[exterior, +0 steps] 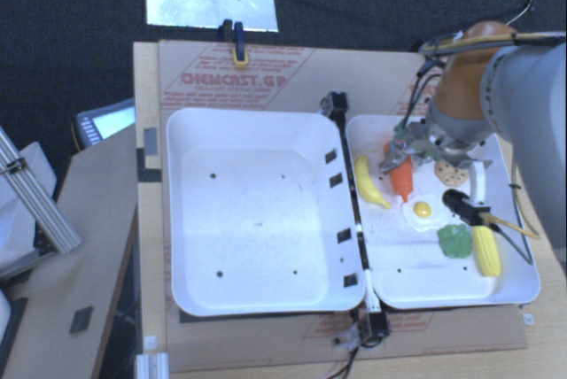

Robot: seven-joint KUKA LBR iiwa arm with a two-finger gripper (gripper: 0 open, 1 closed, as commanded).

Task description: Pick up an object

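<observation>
My gripper (396,158) is low in the right bin (523,284), near its back left part. An orange carrot (402,181) lies right under it, its top end hidden by the gripper. A yellow banana (371,183) lies just to the left, along the bin's left wall. In front of the carrot is a fried egg (423,212). A brown cookie (451,173) sits to the right of the gripper, under the wrist.
A green leafy piece (454,241) and a yellow corn cob (487,251) lie at the right bin's front right. A white piece (478,182) lies by the cookie. The left bin (257,218) is beside it. The arm covers the back right.
</observation>
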